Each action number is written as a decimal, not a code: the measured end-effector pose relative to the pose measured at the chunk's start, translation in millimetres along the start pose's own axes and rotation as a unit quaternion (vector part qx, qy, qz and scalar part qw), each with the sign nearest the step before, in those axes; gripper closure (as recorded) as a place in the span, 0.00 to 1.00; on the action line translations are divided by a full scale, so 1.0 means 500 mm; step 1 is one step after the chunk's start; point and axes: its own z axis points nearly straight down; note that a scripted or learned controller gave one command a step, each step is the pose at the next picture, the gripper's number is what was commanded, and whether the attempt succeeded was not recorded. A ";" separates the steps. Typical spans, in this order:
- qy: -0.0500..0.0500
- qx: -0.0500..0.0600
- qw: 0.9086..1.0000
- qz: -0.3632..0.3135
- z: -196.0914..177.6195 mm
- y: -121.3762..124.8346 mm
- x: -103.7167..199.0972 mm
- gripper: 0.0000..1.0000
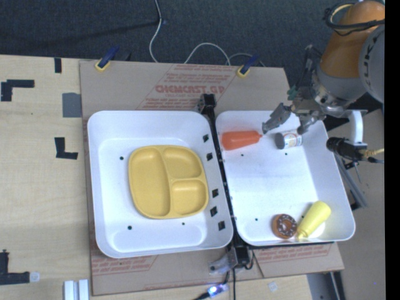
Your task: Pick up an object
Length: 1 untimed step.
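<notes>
Camera view has the jaws (289,122) spread wide and holding nothing, poised over the far end of the right bin (325,186), with a small silvery cylinder (289,140) sitting just below them, between the two tips. That little can looks like the target: short, stiff, probably light, and smooth-sided, so likely slippery (a round body can roll away if nudged off-centre). It lies on its side, long axis running left to right across the bin, one end facing the orange carrot (240,139) just to the left of the jaws. Best bet is to close across its curved middle, fingers square to that axis. The carrot, a tapered toy, also lies left-to-right, close enough to get bumped. Well below the jaws, near the bin's front edge, sit a brown donut (284,225) and a yellow bottle (312,219), touching. Far left, the other bin (106,167) holds a yellow divided plate (167,181), all on the counter (37,167).
</notes>
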 end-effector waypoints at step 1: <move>-0.001 -0.006 1.000 -0.001 -0.012 0.005 0.001 0.00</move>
